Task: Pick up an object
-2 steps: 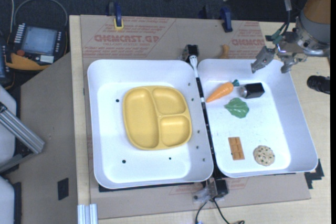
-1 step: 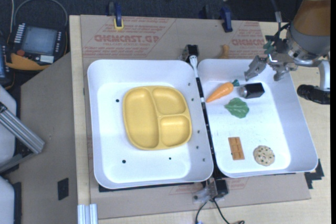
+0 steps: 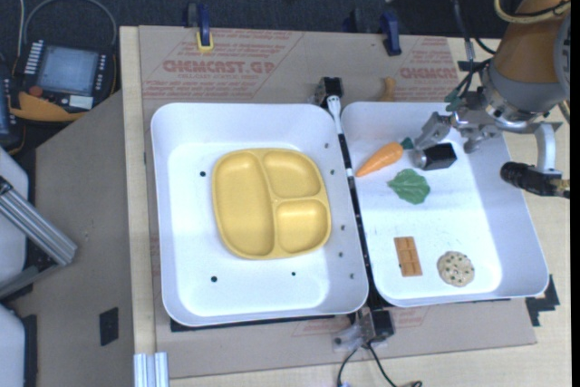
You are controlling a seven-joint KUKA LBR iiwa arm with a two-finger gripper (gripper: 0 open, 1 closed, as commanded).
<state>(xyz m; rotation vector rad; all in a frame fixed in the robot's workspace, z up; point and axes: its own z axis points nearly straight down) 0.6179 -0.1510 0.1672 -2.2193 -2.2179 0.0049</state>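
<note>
In the right bin [image 3: 517, 276] lie an orange carrot [image 3: 379, 159] at the upper left, a green leaf [image 3: 410, 187] just below it, a brown wafer [image 3: 408, 256] and a round cookie [image 3: 455, 268] near the front. My gripper [image 3: 459, 130] hangs over the upper part of this bin, to the right of the carrot and up and right of the leaf. Nothing shows held in it.
The left bin [image 3: 181, 222] holds a yellow divided plate [image 3: 270, 200]. Black clips [image 3: 331, 92] sit at the seam between the bins. A handheld control unit [image 3: 65, 72] lies off the bench at the far left.
</note>
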